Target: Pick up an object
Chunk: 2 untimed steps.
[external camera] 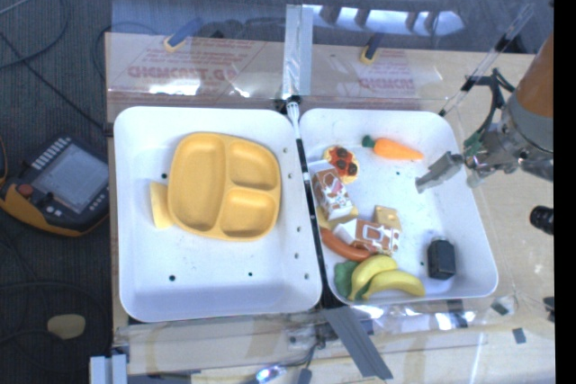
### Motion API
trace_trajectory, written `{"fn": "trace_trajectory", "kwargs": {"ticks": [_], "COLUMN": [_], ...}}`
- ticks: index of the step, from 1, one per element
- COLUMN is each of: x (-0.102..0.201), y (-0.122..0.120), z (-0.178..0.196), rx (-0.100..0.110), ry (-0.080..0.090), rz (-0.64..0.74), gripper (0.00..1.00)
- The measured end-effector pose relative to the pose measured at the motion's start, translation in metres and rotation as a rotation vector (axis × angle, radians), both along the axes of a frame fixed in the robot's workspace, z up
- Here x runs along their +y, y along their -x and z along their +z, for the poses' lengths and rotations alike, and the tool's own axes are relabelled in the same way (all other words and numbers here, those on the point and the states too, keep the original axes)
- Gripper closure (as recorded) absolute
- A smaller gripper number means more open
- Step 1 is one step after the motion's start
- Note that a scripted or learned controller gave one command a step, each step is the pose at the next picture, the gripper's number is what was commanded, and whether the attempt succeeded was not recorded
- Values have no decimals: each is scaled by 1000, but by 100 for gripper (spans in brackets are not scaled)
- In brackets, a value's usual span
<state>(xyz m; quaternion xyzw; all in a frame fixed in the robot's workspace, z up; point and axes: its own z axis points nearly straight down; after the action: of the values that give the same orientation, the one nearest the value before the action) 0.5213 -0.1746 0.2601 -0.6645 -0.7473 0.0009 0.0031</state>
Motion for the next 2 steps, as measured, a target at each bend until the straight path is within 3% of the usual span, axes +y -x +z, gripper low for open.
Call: {"fn": "trace_trajectory", "kwargs": {"ticks": [1, 2], "x": [77, 66], "y": [-96, -135], "z": [-86, -160], "rx": [2, 3], "ry": [2, 4], "rz": [81, 191], "gripper": [0, 0]}}
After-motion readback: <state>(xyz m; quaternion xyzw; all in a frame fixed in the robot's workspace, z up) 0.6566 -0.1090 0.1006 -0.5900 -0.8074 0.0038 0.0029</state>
